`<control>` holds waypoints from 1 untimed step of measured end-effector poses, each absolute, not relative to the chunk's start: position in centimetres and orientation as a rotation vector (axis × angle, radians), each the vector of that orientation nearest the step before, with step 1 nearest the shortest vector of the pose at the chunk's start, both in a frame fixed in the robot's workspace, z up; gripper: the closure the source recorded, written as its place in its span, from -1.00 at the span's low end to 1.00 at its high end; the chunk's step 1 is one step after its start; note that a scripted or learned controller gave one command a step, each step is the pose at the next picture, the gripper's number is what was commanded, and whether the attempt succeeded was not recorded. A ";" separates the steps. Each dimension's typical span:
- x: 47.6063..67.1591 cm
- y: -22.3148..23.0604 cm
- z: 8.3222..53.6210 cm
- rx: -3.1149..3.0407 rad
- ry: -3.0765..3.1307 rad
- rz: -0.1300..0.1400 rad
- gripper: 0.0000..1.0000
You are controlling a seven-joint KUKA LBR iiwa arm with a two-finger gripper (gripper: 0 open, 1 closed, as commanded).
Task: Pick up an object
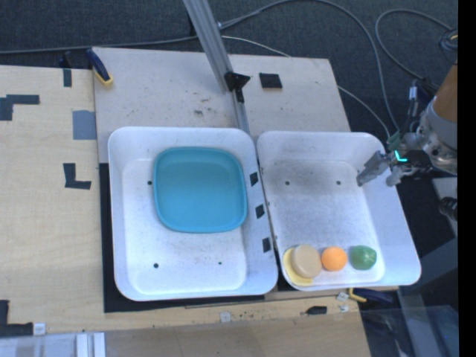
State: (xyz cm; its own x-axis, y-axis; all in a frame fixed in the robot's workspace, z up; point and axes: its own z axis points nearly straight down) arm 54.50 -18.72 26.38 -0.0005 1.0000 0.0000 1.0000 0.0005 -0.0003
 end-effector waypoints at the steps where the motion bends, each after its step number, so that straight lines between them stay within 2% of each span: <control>1: 54.5 -18.7 26.4 -2.221 -2.222 0.000 -1.00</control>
State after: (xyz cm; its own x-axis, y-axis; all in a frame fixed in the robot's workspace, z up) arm 54.49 -18.72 26.37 -0.0005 1.0000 0.0000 1.0000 0.0005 -0.0004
